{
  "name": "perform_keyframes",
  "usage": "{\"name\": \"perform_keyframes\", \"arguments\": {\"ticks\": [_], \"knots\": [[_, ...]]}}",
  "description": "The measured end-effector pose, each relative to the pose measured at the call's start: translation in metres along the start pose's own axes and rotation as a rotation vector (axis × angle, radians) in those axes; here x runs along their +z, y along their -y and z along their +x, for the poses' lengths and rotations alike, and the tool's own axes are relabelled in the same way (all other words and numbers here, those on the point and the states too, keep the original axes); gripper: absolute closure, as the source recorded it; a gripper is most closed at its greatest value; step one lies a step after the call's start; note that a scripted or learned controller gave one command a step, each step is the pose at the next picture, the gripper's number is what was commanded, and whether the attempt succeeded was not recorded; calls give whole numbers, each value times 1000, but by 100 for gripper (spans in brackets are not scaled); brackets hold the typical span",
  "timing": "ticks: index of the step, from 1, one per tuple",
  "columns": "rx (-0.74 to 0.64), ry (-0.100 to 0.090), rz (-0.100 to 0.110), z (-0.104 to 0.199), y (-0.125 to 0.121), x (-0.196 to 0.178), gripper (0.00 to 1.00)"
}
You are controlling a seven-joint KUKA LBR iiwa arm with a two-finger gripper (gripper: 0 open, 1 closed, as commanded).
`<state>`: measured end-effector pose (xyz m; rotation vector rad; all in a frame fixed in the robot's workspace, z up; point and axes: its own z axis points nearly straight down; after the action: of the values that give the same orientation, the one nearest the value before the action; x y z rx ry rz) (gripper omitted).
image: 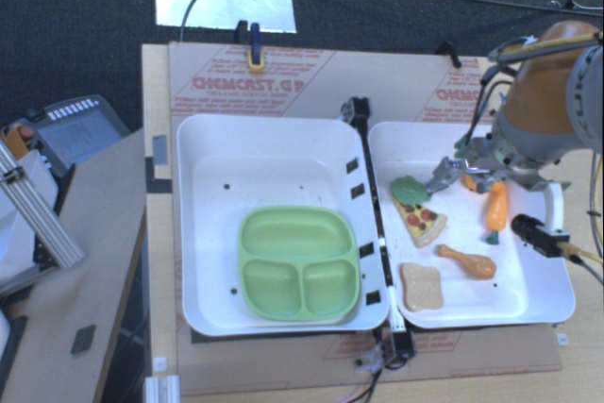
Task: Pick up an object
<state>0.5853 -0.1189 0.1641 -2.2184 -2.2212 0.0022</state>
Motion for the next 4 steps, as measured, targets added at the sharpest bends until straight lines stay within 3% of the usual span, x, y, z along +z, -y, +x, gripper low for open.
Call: {"name": "perform_keyframes", "arguments": {"ticks": [1, 2, 4], "knots": [[1, -1, 1, 8, 8, 53, 0], [0, 2, -6, 7, 6, 39, 100], [-3, 2, -9, 16, 0, -53, 100]]}}
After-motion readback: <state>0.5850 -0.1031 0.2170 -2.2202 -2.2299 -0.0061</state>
